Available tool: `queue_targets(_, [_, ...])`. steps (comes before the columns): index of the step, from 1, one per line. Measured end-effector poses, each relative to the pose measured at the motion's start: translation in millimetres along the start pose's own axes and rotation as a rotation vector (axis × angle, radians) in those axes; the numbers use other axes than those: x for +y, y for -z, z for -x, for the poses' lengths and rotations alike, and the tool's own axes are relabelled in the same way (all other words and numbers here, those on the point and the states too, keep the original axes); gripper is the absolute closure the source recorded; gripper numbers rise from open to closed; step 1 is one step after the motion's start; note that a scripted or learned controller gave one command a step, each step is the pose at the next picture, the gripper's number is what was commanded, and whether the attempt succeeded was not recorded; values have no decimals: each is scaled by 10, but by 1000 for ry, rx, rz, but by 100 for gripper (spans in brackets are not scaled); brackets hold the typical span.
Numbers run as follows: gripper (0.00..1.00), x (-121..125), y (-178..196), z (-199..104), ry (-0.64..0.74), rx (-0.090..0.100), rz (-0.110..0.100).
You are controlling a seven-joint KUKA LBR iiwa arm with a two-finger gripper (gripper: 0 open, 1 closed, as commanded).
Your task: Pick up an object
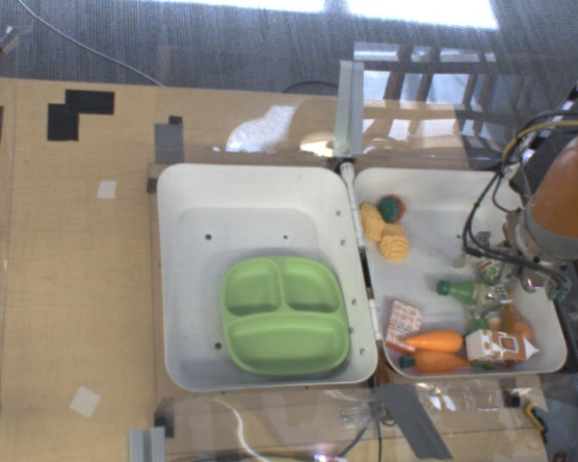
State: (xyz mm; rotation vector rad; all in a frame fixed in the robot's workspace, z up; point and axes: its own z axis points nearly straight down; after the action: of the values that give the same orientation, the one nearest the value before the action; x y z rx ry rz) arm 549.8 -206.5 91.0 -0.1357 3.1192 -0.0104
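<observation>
Orange-banded arm [568, 195] hovers above my right bin [433, 186] near the green bottle [455, 289]; grip state unclear, so descend next

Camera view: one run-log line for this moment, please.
arm: over right bin | gripper: among toys by green bottle | left bin: green tray

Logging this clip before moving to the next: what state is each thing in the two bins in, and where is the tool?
Green three-compartment plastic plate: flat, upright, in left bin.
Yellow toy corn cobs: lying in right bin.
Two orange toy carrots: lying side by side.
Small green toy bottle: on its side.
Tool: low over right bin, fingers unclear.
</observation>
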Motion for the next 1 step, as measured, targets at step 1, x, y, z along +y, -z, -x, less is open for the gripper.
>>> queue_targets(1, [0, 123, -29, 467, -25, 5, 4])
